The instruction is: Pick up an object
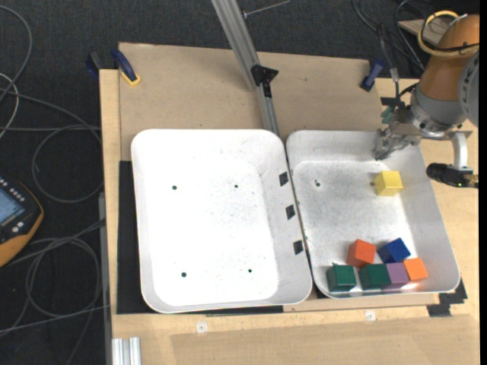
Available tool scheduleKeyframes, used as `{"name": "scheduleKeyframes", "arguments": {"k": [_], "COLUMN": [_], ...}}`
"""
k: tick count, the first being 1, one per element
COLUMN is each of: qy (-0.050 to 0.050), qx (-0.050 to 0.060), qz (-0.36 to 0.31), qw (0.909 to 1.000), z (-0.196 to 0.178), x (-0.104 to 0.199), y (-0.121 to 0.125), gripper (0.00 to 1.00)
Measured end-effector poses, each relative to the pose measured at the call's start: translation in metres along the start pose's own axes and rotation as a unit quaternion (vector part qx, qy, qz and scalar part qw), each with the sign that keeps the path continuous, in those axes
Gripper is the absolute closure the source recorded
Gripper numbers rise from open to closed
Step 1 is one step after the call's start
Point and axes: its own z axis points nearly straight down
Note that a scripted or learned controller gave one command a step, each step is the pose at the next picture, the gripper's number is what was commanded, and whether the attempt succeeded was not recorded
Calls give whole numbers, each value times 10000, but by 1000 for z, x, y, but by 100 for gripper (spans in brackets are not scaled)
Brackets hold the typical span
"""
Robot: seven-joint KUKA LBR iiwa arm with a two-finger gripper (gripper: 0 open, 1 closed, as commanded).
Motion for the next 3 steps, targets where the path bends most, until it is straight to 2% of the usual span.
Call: {"name": "scheduleKeyframes", "arguments": {"k": [1, 3], "qy": [0, -2], "qx": [-22, -29], "qz": [16, 9], "qw": [10000, 10000], "z": [-48, -167], "x": [1, 8], "y": [-5, 0], "gripper": [100, 100]}}
